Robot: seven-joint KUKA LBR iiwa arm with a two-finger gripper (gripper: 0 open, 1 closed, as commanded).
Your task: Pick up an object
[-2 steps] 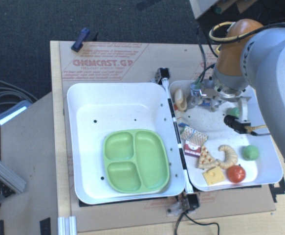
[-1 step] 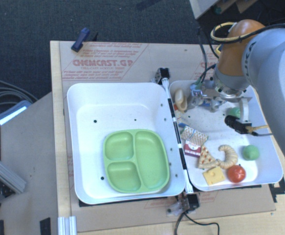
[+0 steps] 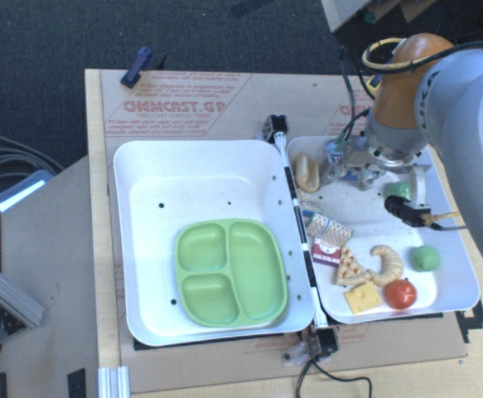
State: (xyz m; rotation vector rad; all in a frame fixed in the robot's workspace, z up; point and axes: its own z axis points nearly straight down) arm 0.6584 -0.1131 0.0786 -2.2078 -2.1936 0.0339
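Camera view shows you the gripper [image 3: 359, 171], grip state unreadable, just right of the bread roll [image 3: 306, 172].

robotics lab | bench [image 3: 175, 106], two white bins [image 3: 142, 222], loose cables [image 3: 1, 168]

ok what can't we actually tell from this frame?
- Gripper: finger state, hidden under the wrist in the camera view.
- Right bin: its far corner and anything there, covered by the arm.
- Packet: print too small to read.
- Item by the divider: identity unclear, small and blurred.
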